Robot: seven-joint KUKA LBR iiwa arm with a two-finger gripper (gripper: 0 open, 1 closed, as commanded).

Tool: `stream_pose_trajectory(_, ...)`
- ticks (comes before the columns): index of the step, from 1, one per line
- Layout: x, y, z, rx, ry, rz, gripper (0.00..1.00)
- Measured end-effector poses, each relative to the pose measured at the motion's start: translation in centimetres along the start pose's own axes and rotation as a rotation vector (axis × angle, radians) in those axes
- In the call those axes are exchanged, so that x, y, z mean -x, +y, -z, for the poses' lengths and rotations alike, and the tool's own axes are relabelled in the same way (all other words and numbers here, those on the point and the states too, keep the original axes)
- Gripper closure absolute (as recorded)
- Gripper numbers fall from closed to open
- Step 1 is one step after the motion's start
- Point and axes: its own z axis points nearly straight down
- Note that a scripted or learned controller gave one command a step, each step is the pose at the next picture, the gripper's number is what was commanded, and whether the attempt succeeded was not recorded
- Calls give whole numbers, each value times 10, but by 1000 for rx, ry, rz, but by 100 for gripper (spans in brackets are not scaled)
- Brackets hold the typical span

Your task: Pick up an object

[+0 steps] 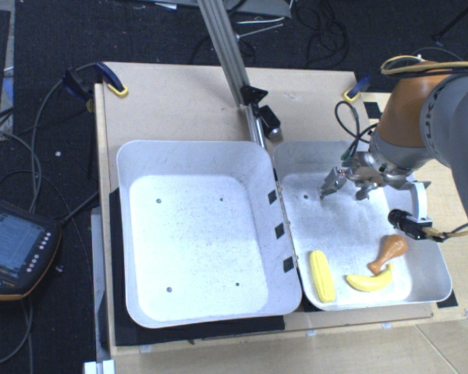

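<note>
Spread and empty, the gripper is held over the right bin; the approach is judged underway, and descent toward the corn cob is needed

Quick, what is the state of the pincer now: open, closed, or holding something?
Pincer: open, holding nothing, above the right bin.

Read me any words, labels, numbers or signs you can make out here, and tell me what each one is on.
No text here can be read.
Handheld control pendant on the floor at left: its screen shows marks, too small and blurred to read.
Black tags on the white bins' shared edge: no writing can be made out.
Corn cob, banana: no labels seen.
</note>
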Motion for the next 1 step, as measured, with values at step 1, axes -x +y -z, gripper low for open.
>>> stream_pose_trajectory(1,0,2,13,5,-1,0,100)
